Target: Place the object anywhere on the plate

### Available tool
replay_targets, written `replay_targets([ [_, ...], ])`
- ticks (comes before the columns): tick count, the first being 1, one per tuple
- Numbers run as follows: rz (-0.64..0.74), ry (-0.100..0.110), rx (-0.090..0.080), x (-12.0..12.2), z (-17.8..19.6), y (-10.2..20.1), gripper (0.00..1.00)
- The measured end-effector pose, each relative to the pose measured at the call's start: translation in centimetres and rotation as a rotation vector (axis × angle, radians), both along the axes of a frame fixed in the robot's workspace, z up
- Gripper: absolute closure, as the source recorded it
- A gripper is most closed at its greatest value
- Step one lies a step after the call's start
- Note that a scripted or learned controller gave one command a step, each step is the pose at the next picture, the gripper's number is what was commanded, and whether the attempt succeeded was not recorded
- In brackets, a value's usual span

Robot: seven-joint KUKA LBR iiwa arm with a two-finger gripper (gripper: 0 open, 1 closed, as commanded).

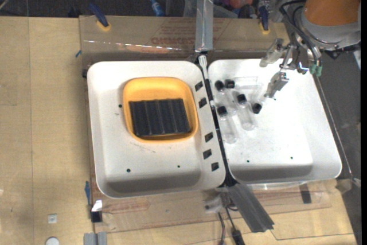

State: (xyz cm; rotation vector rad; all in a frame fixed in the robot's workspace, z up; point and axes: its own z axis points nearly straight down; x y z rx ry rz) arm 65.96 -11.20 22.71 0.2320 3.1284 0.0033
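Camera view: in the left bin (109, 175), an orange plate (133, 89) bearing a dark ridged insert (159, 117). In the right bin (298, 152), clear black-capped vials (238, 106) lie clustered at its left. Behind, the gripper (279, 78) hangs with fingers parted, grasping nothing, just right of the vials.

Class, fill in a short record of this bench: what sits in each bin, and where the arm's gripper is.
left bin: holds a yellow plate with a dark ribbed block on it
right bin: holds several small clear bottles with black caps
gripper: above the right bin's far side, near the bottles
task state: no bottle on the plate
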Motion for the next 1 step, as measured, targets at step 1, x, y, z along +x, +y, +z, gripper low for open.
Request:
replay_targets([
  [1, 0.337, -0.006, -0.002, 0.29, 0.58, 0.3, 0.0],
])
